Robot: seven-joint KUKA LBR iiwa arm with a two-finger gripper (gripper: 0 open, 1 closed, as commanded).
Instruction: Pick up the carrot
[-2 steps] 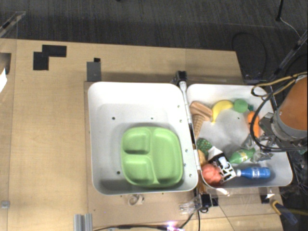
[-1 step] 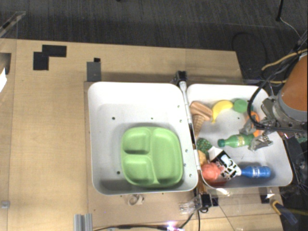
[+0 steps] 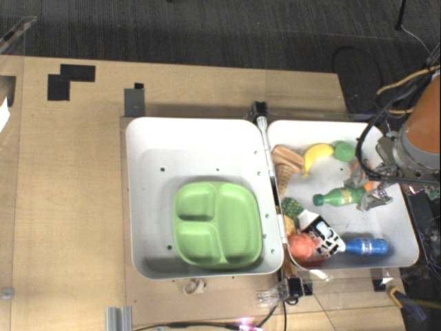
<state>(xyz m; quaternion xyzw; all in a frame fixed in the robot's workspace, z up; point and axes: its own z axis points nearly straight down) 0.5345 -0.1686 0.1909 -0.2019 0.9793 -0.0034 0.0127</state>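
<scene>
The gripper (image 3: 368, 188) hangs low in the right bin (image 3: 406, 233), at the right of the frame, beside the cap end of a green bottle (image 3: 339, 198) that lies on its side. A small patch of orange shows between the metal fingers, and this looks like the carrot (image 3: 371, 184), though so little of it is visible that I cannot be sure of its length or which way it lies. The fingers appear to be closed around that orange piece, held only a little apart by it. Whether the piece is lifted or resting on the bin floor cannot be told from this slant.

Judged as a toy carrot, it is probably light, stiff and smooth plastic, so it may slip or twist out if gripped near its thin tip. The thicker middle or the broad end would give the firmer hold, with the fingers set across its width.

Around it the right bin is crowded: a yellow banana (image 3: 315, 155) and a green round fruit (image 3: 344, 150) toward the top, a blue bottle (image 3: 365, 246) and a black-and-white patterned thing (image 3: 324, 236) toward the bottom, a red fruit (image 3: 302, 246) at the lower left corner. The left bin (image 3: 158, 150) holds a green divided plate (image 3: 218, 221). Both bins sit on the wooden desk (image 3: 62, 219).
</scene>
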